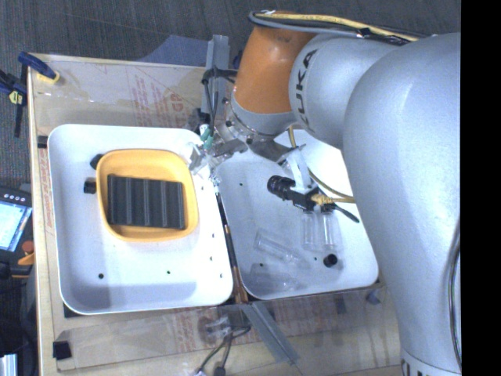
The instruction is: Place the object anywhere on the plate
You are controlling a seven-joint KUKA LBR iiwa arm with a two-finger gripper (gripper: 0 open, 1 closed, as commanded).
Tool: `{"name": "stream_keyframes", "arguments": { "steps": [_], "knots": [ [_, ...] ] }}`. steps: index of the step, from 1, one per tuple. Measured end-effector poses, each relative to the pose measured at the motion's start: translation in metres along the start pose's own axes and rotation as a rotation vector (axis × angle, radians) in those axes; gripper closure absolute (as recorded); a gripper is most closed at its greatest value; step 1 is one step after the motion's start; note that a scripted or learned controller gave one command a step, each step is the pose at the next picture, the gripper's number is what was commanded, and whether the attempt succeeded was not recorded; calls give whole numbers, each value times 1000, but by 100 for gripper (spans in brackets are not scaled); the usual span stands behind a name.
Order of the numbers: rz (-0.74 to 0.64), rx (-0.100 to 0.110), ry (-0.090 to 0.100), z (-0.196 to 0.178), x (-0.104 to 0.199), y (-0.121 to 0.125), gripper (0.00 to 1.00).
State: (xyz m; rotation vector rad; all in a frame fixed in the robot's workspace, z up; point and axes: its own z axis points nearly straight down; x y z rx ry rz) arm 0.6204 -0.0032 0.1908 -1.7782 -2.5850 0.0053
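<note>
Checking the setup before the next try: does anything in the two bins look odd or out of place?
Nothing looks spilled or broken. The yellow plate with its dark ridged slab sits squarely in the left white bin.

Dark capital letters reading "KUKA", the maker's name, run down the grey arm (376,131) just beside its orange band (266,69). Faint red printing crosses the tabletop (133,92) behind the left bin, too pale and small to read. A small screen (12,225) at the left edge shows marks that cannot be made out.
</note>
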Motion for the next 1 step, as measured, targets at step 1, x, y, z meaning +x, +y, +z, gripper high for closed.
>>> {"name": "stream_keyframes", "arguments": {
  "steps": [1],
  "knots": [
    [0, 0, 0, 0, 0, 0, 0]
  ]
}}
